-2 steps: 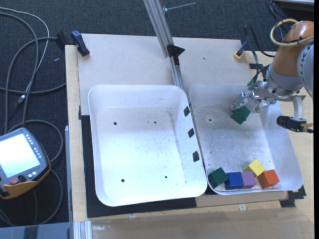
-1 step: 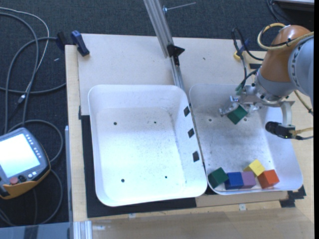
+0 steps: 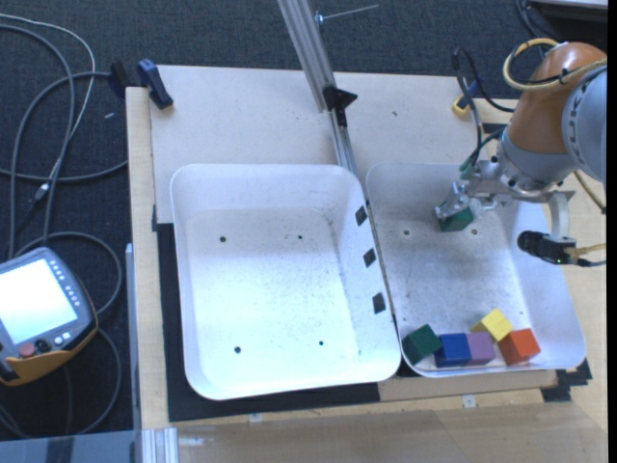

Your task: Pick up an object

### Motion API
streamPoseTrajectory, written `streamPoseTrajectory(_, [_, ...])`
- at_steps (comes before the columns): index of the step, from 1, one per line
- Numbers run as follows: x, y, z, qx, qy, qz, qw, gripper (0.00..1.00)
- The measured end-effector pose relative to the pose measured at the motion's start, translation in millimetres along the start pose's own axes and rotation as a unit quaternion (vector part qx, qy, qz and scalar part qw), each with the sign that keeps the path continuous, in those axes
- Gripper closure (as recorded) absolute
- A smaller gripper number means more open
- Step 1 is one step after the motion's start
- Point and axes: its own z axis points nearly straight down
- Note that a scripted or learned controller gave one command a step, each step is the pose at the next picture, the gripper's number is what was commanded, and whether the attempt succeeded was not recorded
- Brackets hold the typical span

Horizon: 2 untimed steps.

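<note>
Two white bins sit side by side on your table (image 3: 241, 114), and the action is in the right bin (image 3: 540, 287). From the camera view, you see the grey arm (image 3: 559, 114) with its orange band reaching in from the right, its gripper (image 3: 455, 212) positioned over the upper part of that bin. A dark green block (image 3: 457, 220) sits right at the gripper's tip, between the fingers, which look closed on it. You cannot tell from this slant whether the block is clear of the bin floor or touching it.

Well apart from the gripper, along the near edge of the right bin, you have a cluster of other blocks: a green block (image 3: 420, 341), a blue block (image 3: 451, 349) just beside it, a purple block (image 3: 480, 347) next to that, a yellow block (image 3: 496, 324) slightly behind, and an orange block (image 3: 520, 345) at the right end. They lie close together, several touching.

The left bin (image 3: 193, 258) shows a speckled white floor with a few small dark holes. A slanted metal rail (image 3: 308, 46) crosses above the gap between the bins. The table stands on dark carpet (image 3: 58, 27) with loose cables (image 3: 48, 114), and a teach pendant (image 3: 39, 312) with a lit screen lies at the left.
</note>
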Motion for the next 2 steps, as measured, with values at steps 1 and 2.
streamPoseTrajectory(1, [92, 20, -86, -0.005, 0.0, -0.005, 1.0, 1.0])
streamPoseTrajectory(2, [179, 16, -88, 0.001, 0.001, -0.004, 1.0, 1.0])
